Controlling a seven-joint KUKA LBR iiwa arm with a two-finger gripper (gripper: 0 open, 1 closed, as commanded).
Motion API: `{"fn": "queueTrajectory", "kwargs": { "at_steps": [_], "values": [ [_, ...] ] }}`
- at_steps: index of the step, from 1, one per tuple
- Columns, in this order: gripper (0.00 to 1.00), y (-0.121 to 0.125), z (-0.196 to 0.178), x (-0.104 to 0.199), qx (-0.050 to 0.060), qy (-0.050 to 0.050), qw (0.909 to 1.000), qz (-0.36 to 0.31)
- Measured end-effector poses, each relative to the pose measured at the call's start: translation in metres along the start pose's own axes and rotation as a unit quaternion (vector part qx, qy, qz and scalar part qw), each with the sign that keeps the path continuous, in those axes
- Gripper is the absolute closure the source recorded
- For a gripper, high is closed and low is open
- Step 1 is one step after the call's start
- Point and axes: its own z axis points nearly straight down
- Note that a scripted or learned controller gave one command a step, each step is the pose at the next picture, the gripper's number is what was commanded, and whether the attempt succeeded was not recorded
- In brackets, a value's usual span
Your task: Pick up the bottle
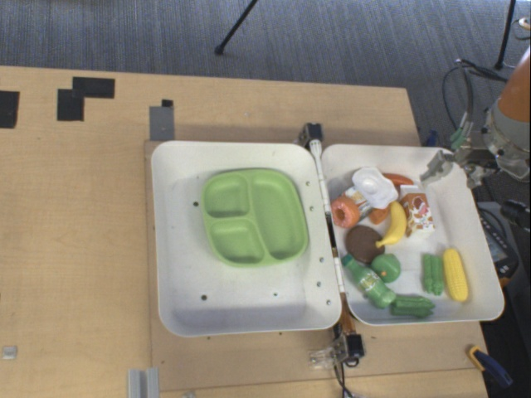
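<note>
Orange-banded grey arm (513, 114), metal hand (455, 162)

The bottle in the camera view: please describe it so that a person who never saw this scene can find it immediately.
Look at the right white bin, the one full of toy food, and go to its lower left part beside the divider. The bottle lies there on its side, slanted, below the brown round piece and touching the green round toy. It alone is see-through green with a label and a cap.
</note>
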Motion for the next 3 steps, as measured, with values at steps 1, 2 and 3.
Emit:
{"fn": "queueTrajectory", "kwargs": {
  "at_steps": [1, 2, 3],
  "values": [
    [1.00, 0.001, -0.011, 0.001, -0.002, 0.000, 1.0000, -0.003],
    [1.00, -0.064, -0.028, -0.014, -0.001, 0.000, 0.9984, -0.057],
    [1.00, -0.120, -0.034, 0.052, 0.001, 0.001, 0.9996, 0.028]
  ]
}}
